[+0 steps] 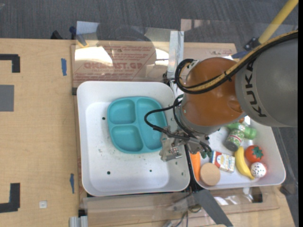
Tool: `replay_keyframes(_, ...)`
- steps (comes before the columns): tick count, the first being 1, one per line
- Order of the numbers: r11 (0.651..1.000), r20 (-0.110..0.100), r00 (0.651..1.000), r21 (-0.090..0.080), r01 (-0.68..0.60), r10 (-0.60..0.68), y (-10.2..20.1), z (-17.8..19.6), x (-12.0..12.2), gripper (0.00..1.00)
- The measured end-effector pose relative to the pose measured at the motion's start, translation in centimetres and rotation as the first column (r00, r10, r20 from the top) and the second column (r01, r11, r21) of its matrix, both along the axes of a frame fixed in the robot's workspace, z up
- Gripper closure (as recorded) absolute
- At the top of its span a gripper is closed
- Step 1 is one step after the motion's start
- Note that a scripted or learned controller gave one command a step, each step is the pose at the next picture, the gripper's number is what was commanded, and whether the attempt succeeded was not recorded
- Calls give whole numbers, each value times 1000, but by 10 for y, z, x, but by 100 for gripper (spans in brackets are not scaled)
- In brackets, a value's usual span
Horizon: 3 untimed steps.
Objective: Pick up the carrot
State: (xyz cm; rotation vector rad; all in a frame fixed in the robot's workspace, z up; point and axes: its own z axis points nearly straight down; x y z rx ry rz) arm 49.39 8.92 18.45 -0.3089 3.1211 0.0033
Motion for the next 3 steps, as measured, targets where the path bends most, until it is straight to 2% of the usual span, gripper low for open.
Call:
replay_keyframes(1,936,0,936,0,352,-352,-10,0,29,100)
replay_keyframes(2,806,0,806,0,592,-592,-75,0,55,100)
replay_keyframes(3,802,-3,802,-2,597,-597,-101,11,5,100)
